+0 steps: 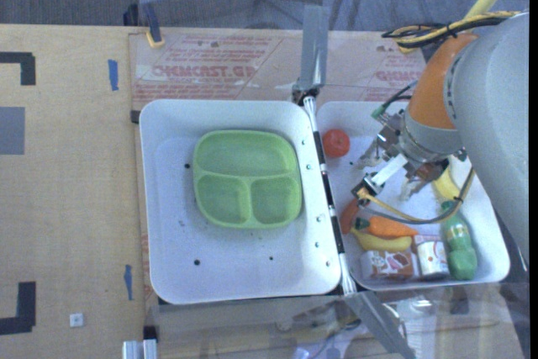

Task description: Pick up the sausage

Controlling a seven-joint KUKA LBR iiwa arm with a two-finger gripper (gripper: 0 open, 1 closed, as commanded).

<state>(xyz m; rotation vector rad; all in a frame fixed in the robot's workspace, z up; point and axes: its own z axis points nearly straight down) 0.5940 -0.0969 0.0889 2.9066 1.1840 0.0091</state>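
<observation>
Big grey arm [496, 97], smooth, round, orange band. Left white bin [168, 265], shallow, rounded corners. Right white bin [349, 172], same shape. Green plastic plate [246, 177], three sections, in left bin. Gripper [391, 176] low in right bin; grip too blurry to tell. Sausage [347, 217], small reddish stick, by right bin's left wall, at 8 o'clock from gripper, near, apart. Round red tomato [336, 142] at sausage's 12 o'clock.

The flat brown cardboard sheet [220, 67] behind the two white bins, at about twelve o'clock, has faded red letters that look like "CHEMCAST". More red print [395, 76] toward one o'clock is too blurry to read.
</observation>
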